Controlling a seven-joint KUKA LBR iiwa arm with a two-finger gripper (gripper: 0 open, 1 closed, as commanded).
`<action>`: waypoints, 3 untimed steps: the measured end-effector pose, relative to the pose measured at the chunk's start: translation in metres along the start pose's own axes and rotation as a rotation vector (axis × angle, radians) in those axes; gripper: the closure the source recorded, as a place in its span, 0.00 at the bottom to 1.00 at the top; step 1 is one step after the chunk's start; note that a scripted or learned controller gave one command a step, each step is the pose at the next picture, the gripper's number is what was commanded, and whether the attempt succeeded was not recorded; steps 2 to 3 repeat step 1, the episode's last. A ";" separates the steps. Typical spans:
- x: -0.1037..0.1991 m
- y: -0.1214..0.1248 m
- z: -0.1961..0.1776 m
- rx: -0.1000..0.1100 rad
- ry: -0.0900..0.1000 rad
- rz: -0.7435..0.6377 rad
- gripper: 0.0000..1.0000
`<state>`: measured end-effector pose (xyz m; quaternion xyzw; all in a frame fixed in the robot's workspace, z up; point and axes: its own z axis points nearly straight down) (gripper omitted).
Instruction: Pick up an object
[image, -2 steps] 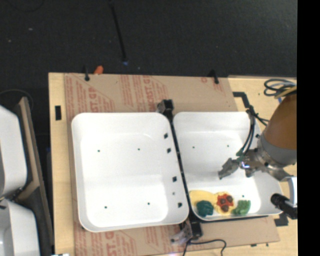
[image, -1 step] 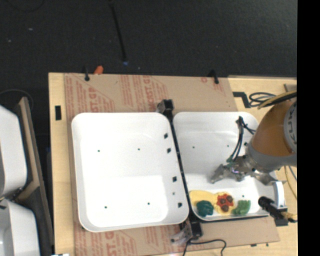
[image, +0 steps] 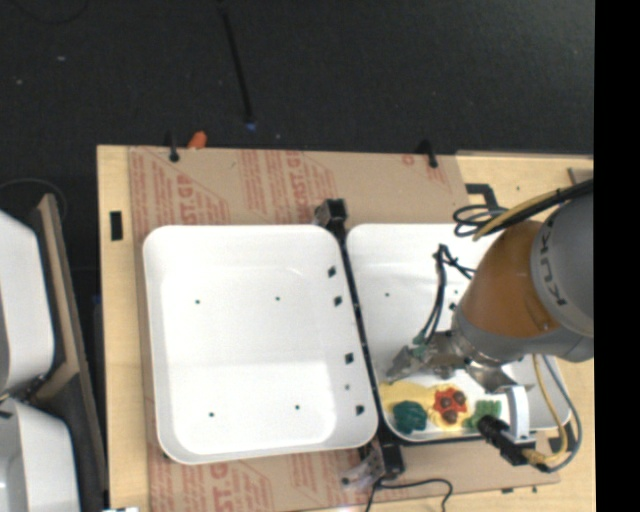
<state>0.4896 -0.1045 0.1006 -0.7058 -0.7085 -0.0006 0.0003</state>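
The arm (image: 520, 290) comes in from the right and bends down over the right bin (image: 400, 255); its grey body carries a broad orange band, and the bulk of the wrist covers the hand (image: 440, 358) from above, so whether the hand is released, clenched or grasping anything cannot be told.

Nearest the camera, just below the hand, a small cluster of objects lies along the front edge of the right bin; a dark green object (image: 407, 415) sits below and to the left of the hand; a red and yellow object (image: 447, 403) lies directly beneath it, close to the wrist; a smaller bright green object (image: 487, 410) rests below and to the right; a thin yellow piece (image: 398, 381) shows just left of the hand, beside the bin's left wall. None of them can be seen between fingers; they all appear to rest on the bin floor.

Black cables (image: 445, 285) loop up from the hand along the left of the orange band; further wires trail under the wrist at the lower right.

To the left of the hand, past the divider where the two bins meet, lies the left bin (image: 250, 340), with bare white floor and a few small dark spots.

Both bins stand on a cardboard-covered surface (image: 240, 190) printed with red lettering, which stretches away behind the hand; beyond its far edge the floor (image: 300, 70) is dark.
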 end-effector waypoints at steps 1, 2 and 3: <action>-0.012 0.088 0.000 -0.001 -0.002 0.003 0.00; -0.012 0.088 0.000 -0.001 -0.002 0.003 0.00; -0.012 0.088 0.000 -0.001 -0.002 0.003 0.00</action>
